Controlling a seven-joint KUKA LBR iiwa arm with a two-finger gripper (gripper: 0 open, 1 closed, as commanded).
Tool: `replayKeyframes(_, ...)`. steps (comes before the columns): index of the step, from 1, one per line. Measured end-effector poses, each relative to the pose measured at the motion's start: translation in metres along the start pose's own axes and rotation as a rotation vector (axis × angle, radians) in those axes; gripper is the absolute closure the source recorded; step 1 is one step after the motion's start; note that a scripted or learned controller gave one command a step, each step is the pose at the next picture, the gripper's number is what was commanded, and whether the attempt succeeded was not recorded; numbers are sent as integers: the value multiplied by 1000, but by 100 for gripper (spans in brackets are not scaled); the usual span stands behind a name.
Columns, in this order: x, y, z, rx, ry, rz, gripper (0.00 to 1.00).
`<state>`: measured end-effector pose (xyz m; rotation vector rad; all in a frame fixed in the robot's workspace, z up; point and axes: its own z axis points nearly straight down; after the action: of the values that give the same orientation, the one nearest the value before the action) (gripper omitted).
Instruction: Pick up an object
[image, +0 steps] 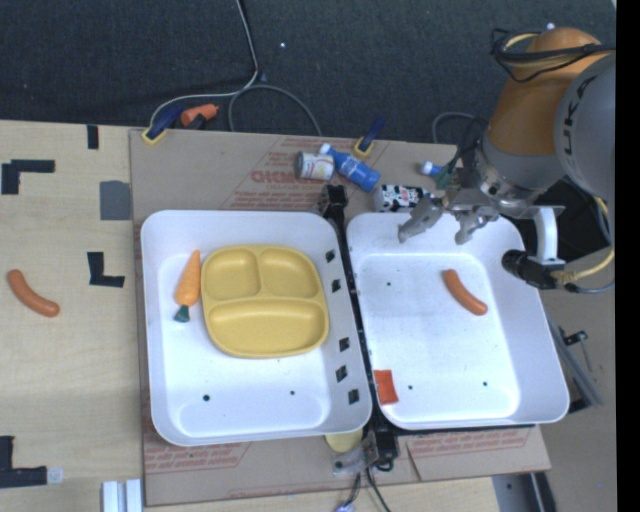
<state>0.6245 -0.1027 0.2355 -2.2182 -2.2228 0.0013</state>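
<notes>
Two shallow white plastic bins side by side on the bench (60, 400). Left white bin (240, 410) holds two things: one yellow three-compartment plastic plate (265, 301), near the bin's centre, and one orange toy carrot with a green tip (187, 282) lying just beside the plate at its 9 o'clock.

Right white bin (450, 385) holds two things: one orange-brown toy sausage (465, 292), lying aslant toward the bin's 1 o'clock, and one small orange-red square tag (385, 386) near the 7 o'clock corner.

A second orange-brown sausage (32, 293) lies on the bench well apart, at 9 o'clock of the left bin.

Beyond the bins, at 12 o'clock: one blue-and-white bottle-like item (340, 166), one black-and-white patterned item (400, 197), one orange-and-blue clamp (182, 118).

One grey arm with an orange band (545, 95) reaches in at 2 o'clock. Its gripper (442, 226) hangs over the far rim of the right bin, at 11 o'clock of the sausage in that bin and apart from it. The two fingers (414, 225) are spread wide with nothing between them.
</notes>
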Motion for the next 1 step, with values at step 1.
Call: replayKeyframes(1, -101, -7, 51, 5, -4, 10, 0)
